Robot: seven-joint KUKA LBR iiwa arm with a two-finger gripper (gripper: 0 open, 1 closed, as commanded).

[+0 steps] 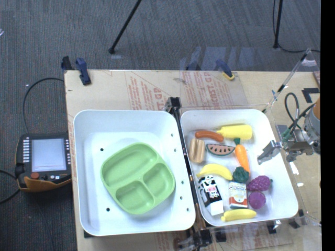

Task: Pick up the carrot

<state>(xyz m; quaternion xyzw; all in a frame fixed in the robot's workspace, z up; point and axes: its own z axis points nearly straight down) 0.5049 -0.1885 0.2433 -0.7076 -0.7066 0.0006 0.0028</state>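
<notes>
1. I see the carrot [241, 156] in the right bin [280, 192], right of centre in the frame, lying roughly upright with its green top pointing to the bottom.
2. It is crowded: a melon slice [220, 150] just to its left, corn [236, 132] touching or nearly touching its upper end, a banana [215, 170] at lower left, and broccoli [241, 175] against its green end.
3. The gripper [268, 151] hangs at the right edge of that bin, to the right of the carrot and apart from it. From this slant I cannot tell whether it is open or closed, and nothing shows in it.
4. I judge this as the approach step: nothing is picked up yet.
5. The next move calls for shifting the gripper left until it is over the carrot's orange body, turning it so it closes across the narrow width, then descending.
6. I would aim for mid-body, clear of the broccoli and corn.
7. The left bin [84, 140] holds a green tray [137, 178], which plays no part here.
</notes>
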